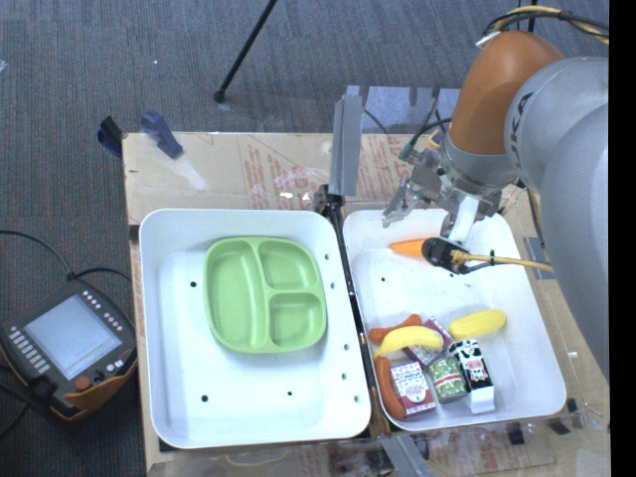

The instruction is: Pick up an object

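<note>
My gripper (429, 207) hangs over the back of the right bin (527, 296), just above and behind an orange carrot (405, 248) that lies near the bin's back left corner. I see nothing held in it. Toward the front of this bin lie two yellow bananas (408, 340) (477, 322), a red sausage (388, 386) and three small cartons (444, 378), packed close together.
The left bin (169, 386) holds a green divided plate (265, 293). A grey upright post (344, 152) stands behind the gap between the bins. A teach pendant (65, 351) lies on the floor at the left.
</note>
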Controlling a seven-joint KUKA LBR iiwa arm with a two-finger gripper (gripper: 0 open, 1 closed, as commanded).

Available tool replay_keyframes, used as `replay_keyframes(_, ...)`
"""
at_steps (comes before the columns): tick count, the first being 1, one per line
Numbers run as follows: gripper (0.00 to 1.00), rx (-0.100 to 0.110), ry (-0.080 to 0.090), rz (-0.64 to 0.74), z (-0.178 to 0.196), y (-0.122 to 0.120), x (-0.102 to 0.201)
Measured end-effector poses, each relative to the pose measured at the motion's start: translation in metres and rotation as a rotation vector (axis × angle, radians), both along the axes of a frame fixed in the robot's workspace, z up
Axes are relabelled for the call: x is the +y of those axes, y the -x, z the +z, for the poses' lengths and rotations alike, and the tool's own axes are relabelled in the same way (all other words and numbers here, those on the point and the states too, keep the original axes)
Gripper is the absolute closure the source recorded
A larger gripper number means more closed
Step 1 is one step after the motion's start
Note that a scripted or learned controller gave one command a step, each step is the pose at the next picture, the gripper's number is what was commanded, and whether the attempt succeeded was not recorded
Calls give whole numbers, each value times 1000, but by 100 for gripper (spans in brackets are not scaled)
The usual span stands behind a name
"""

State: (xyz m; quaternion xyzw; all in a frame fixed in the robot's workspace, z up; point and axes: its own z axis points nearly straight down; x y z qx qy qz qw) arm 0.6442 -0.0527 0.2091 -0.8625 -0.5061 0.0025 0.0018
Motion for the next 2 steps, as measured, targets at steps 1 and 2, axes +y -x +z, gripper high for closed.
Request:
replay_keyframes(1,0,-2,0,228,11,0,-10)
replay_keyframes(2,0,-2,-4,425,-124,35,-41)
